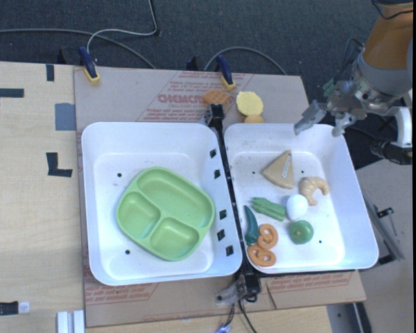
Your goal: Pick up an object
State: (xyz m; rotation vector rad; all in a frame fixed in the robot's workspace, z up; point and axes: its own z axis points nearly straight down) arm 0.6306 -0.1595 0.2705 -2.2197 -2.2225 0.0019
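Gripper [324, 122] — fingers spread wide, holding nothing — above the right bin's [347, 159] far rim; nearest object, a tan wedge [281, 168], lies flat inside.

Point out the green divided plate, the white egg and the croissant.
green divided plate [165, 214]: camera view, on its central divider.
white egg [297, 205]: camera view, middle of its shell.
croissant [314, 186]: camera view, on its curved back.

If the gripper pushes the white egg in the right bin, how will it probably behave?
The egg looks smooth and rounded, so it would probably roll instead of sliding. It touches the croissant and lies near the green ball, so it may bump them. Fingers could slip on it.
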